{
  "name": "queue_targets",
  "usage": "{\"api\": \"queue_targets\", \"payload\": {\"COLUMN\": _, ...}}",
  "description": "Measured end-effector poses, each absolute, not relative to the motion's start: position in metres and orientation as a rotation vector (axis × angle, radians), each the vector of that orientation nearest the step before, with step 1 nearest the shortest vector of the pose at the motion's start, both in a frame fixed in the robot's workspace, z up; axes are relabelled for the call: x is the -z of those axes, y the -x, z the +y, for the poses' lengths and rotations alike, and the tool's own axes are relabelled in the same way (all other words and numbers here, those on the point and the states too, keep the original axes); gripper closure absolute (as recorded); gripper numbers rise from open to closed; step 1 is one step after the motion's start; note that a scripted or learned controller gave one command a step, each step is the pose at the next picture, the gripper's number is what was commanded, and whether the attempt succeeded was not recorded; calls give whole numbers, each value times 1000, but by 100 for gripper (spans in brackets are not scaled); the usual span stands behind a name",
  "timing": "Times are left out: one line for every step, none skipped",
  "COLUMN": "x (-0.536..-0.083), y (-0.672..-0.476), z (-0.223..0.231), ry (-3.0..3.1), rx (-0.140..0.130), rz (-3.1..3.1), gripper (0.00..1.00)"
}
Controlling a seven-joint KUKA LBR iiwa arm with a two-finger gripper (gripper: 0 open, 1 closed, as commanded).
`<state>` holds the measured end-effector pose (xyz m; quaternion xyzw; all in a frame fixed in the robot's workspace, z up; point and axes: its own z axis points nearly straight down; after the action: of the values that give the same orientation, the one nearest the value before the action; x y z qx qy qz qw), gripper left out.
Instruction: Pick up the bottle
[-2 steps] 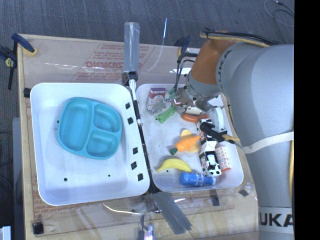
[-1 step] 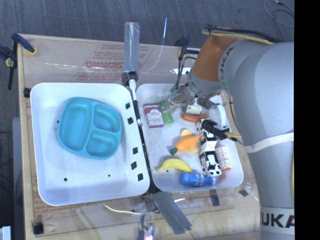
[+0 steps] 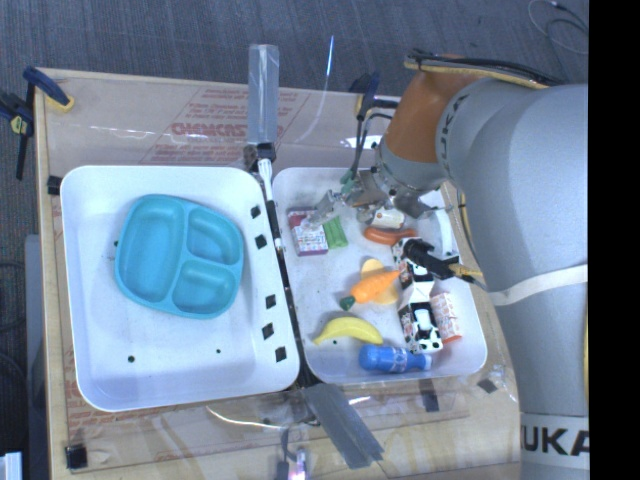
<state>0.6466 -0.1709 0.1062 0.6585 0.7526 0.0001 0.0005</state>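
Note:
The bottle (image 3: 395, 359) is blue and lies on its side along the front wall of the right bin (image 3: 300, 298), just right of a yellow banana (image 3: 347, 330). My gripper (image 3: 345, 200) hangs low over the far part of that bin, above a red-and-white packet (image 3: 308, 234) and a small green item (image 3: 334, 233). It is far from the bottle, with most of the bin's length between them. Nothing shows in its grasp.
The right bin also holds an orange carrot toy (image 3: 378, 286), a hot dog (image 3: 385, 235), a black-and-white cow toy (image 3: 421, 325) and a red can (image 3: 446, 318). A blue divided plate (image 3: 180, 255) lies in the left bin (image 3: 90, 358). The arm's bulk covers the bin's right side.

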Motion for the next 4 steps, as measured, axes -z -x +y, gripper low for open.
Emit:
{"api": "queue_targets", "payload": {"x": -106, "y": -647, "z": -171, "ry": -2068, "rx": 0, "rz": 2364, "gripper": 0}}
{"api": "queue_targets", "payload": {"x": -214, "y": -580, "z": -109, "ry": -2131, "rx": 1, "rz": 2310, "gripper": 0}}
{"api": "queue_targets", "payload": {"x": -162, "y": -500, "z": -103, "ry": -2199, "rx": 5, "rz": 2250, "gripper": 0}}
{"api": "queue_targets", "payload": {"x": -213, "y": -488, "z": -91, "ry": -1932, "rx": -1, "rz": 2476, "gripper": 0}}
